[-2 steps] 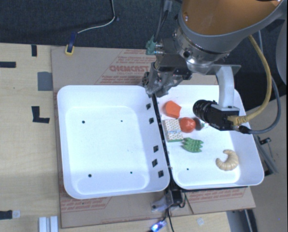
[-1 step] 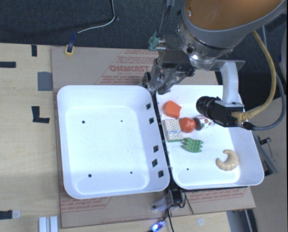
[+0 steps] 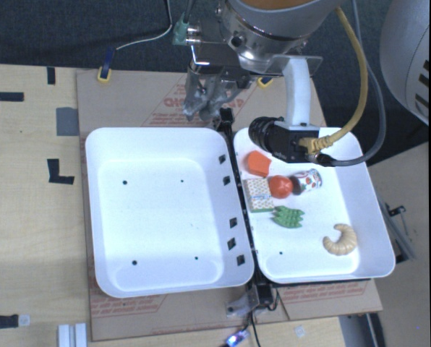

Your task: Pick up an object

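Jaws [image 3: 210, 107] above the bins' far edge, state unclear; faint unreadable red print on cardboard [image 3: 165, 100] below.

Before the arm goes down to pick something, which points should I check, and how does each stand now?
1. Objects in the right bin: ok, five there.
2. Croissant lies apart from the others: ok.
3. Orange block, patterned card and red piece crowd together: not ok.
4. Gripper above a target: not ok, it hangs beyond the bins' far edge.
5. Gripper ready to grasp: cannot tell.
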Controlling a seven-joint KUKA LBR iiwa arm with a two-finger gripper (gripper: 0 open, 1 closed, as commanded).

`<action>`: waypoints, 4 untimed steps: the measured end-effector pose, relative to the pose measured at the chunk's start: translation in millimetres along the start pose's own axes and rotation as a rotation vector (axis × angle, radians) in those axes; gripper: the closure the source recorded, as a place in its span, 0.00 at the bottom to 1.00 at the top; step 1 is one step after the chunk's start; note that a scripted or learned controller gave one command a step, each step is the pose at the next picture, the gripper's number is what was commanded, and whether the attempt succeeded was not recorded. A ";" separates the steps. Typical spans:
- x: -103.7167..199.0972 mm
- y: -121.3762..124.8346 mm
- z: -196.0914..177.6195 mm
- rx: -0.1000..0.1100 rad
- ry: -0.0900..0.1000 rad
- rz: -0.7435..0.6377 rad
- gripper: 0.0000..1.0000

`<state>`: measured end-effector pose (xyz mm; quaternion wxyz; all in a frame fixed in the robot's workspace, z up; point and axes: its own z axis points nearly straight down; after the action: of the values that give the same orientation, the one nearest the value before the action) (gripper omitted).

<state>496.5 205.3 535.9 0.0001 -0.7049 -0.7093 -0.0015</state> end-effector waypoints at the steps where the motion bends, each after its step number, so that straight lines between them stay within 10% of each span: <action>1: 29.9 -13.6 1.6 0.004 -0.002 0.002 1.00; 2: -7.1 -13.0 1.2 0.004 -0.003 0.008 1.00; 4: 29.4 5.6 2.7 0.004 -0.003 0.003 1.00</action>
<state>501.9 234.8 533.2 0.0001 -0.7060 -0.7083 0.0009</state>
